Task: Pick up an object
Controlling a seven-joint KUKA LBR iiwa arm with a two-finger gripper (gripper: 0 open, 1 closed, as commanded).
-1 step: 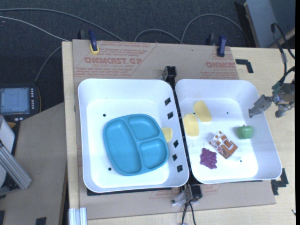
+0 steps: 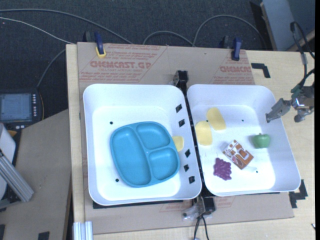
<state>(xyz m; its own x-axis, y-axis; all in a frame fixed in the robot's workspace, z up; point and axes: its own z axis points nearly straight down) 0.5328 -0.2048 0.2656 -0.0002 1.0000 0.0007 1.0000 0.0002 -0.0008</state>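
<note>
The worktop, covered in printed cardboard, is bearing two white bins side by side. The left bin and the right bin are touching along their inner edges. Two blue clamps are gripping its far edge.

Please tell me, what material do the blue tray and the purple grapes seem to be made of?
The blue tray looks like moulded plastic with a smooth, slightly matte finish: uniform colour, rounded compartment walls. The purple grapes are probably a plastic or rubber toy, judging by the even colour and the bumpy cluster shape; the picture is too small to be sure.
</note>
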